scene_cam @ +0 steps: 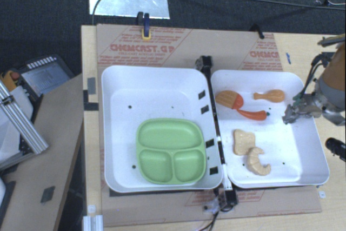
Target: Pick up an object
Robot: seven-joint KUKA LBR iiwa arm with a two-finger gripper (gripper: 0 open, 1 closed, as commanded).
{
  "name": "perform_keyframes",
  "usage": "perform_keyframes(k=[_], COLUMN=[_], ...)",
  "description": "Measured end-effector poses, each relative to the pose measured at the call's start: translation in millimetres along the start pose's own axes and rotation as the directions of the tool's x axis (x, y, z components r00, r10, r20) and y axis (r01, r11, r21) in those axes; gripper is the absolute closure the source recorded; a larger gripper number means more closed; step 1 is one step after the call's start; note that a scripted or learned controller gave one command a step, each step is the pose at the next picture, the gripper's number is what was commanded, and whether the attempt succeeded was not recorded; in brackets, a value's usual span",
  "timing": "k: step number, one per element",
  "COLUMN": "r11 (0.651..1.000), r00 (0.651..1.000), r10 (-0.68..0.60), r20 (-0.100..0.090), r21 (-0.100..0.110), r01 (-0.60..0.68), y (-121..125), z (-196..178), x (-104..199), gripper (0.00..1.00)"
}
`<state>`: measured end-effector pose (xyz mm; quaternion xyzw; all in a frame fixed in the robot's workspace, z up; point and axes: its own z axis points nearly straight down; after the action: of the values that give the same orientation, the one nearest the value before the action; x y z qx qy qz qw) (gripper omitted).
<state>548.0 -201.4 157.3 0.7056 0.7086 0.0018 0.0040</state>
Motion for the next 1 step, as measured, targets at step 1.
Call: perform_keyframes(k=[1], r11=[1.0], r00=[1.0], r10=[-0.001], r20=[-0.001], r21=[0.001], r01=[0.001], y=[0.1], z=[-45.3], x=[4.4], gripper=[1.0])
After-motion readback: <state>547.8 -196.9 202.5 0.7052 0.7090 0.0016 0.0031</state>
